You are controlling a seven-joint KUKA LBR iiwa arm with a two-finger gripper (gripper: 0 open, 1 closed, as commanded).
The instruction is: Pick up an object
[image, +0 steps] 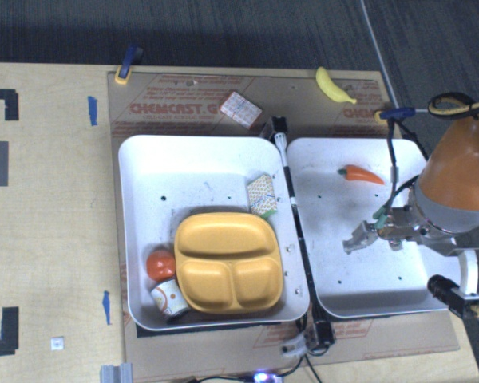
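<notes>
A small orange carrot (362, 175) with a green top lies at the back of the right bin (327, 294). My gripper (359, 240) hangs low over the middle of that bin, in front of and apart from the carrot, with nothing seen in it. In the left bin (136, 214) a large yellow divided tray (227, 260) lies at the front. A red ball (160, 264) and a small white and orange can (168, 297) sit by the tray's left side. A patterned packet (262, 194) lies behind the tray's right corner.
A yellow banana (334, 86) and a small patterned box (240, 108) lie on the board behind the bins. A black clip (279, 128) sits at the bins' shared back corner. The arm's orange band (459, 170) and cables overhang the right bin's right side.
</notes>
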